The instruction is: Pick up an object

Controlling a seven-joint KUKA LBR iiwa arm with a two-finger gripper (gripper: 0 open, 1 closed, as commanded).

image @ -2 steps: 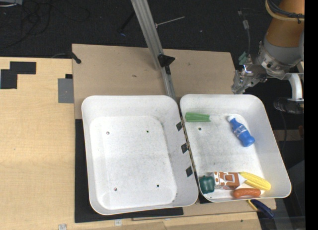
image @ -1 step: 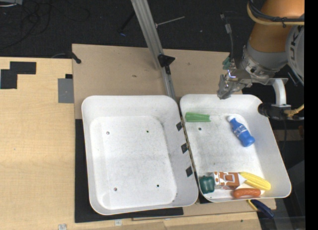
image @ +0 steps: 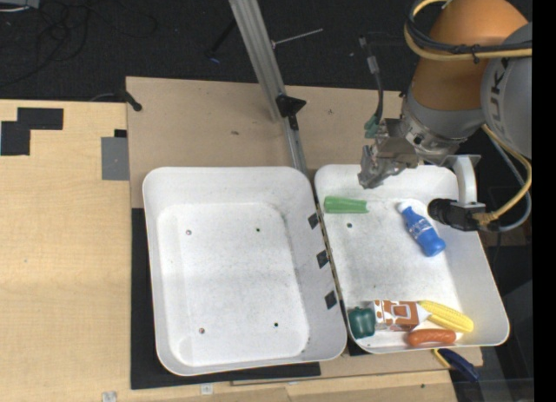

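The right bin (image: 473, 279) holds a flat green piece (image: 346, 207) near its far left corner and a blue bottle with a white cap (image: 420, 229) towards its right side. Along its near edge lie a dark green cup (image: 361, 321), an orange-and-white carton (image: 396, 314), a yellow corn cob (image: 446, 314) and a red sausage (image: 430, 337). My gripper (image: 373, 174) hangs over the far edge of this bin, a little right of the green piece and above it. Nothing shows between its fingers.
The left bin (image: 228, 270) sits beside the right one, with black clips (image: 321, 257) along the shared wall. A slanted metal rail (image: 265, 62) rises behind the bins. A light wooden board (image: 61, 244) lies to the left.
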